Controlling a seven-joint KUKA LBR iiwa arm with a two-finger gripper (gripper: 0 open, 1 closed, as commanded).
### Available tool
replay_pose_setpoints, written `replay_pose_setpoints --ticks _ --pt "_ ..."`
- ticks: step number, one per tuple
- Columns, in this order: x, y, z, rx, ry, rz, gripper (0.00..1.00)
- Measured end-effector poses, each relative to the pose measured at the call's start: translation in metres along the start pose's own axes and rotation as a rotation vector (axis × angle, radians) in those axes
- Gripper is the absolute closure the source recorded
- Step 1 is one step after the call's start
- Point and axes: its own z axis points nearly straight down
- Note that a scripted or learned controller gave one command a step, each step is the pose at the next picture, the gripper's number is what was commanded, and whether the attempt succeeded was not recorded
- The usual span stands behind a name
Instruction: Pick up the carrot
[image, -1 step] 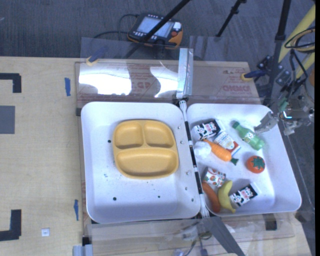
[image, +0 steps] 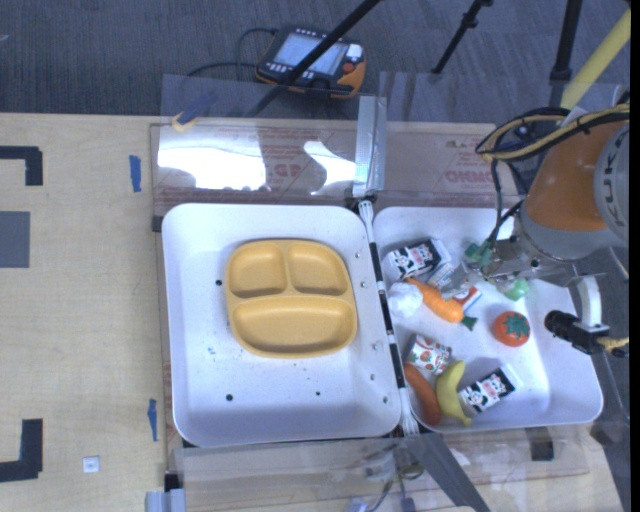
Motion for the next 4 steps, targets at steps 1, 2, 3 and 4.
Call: replay_pose_setpoints --ticks 1,2,3,4 --pt "0.022 0.009 0.031 -0.013 -0.011 -0.208 0.00" --pt "-0.024 0.062 -0.055 -0.004 -0.003 -0.360 0.00" --pt "0.022 0.024 0.039 -0.005 -0.003 -0.316 0.00" --pt "0.022 0.025 0.029 -0.008 -0.004 -0.315 1.00"
